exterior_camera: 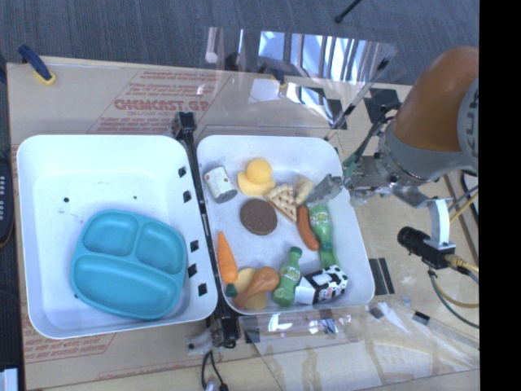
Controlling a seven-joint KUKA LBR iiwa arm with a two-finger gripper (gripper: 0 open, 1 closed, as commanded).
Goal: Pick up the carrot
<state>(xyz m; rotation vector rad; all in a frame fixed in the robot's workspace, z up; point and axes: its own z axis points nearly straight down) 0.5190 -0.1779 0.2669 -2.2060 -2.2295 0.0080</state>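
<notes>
Grey arm [423,149] reaching in from right, pincer [327,187] low

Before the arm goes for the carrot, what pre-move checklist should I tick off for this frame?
1. Carrot located: ok, it lies against the left wall of the right bin.
2. Carrot top side unobstructed: ok, nothing lies over it; a chicken drumstick sits just beside its lower end.
3. Gripper positioned over the carrot: not ok, it sits near the bin's right side, by the waffle.
4. Gripper free of load: cannot tell.
5. Look-alike risk: not ok, an orange-red sausage lies nearer the gripper.
6. Path across the bin: cannot tell; the cookie lies between.
</notes>
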